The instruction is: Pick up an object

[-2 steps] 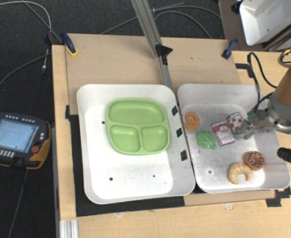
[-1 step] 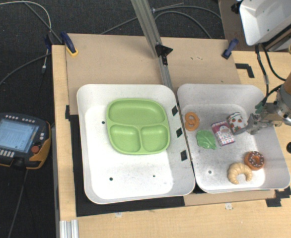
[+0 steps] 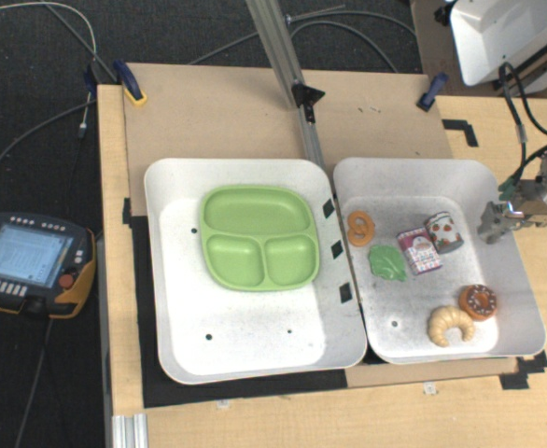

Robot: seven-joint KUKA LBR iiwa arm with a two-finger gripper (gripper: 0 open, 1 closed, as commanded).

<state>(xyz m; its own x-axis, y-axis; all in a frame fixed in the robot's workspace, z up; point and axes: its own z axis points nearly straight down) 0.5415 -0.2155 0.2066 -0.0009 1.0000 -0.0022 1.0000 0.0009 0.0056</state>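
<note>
The jaws (image 3: 499, 222) hang at the right rim of the right bin (image 3: 385, 177), low over its edge, and from this slant it cannot be told whether they are parted or closed; nothing can be seen between them. All the loose objects lie to the jaws' left, inside that right bin. Nearest is a small white carton with a dark picture (image 3: 444, 232), just left of the jaws and slightly below them, and touching its left side is a purple-and-white box (image 3: 419, 251). Further left again lies a green leafy piece (image 3: 387, 262), just beside the purple box, and above it, near the bin's left wall, sits an orange ring (image 3: 359, 227). Below the jaws and a little to the left, toward the bin's lower right corner, rests a chocolate-topped doughnut (image 3: 479, 301), with a pale croissant (image 3: 451, 325) touching it on its lower left. Well apart from the jaws, far to their left, the left bin (image 3: 175, 250) holds a green divided plate (image 3: 259, 237) with three compartments, lying flat in the bin's upper middle. Both bins sit side by side on the worktop (image 3: 217, 110), their inner rims touching. An aluminium bar (image 3: 278, 40) slants up from the gap between the bins, above and left of the jaws, and a teach pendant (image 3: 31, 264) lies on the dark floor off the worktop's far left edge.
</note>
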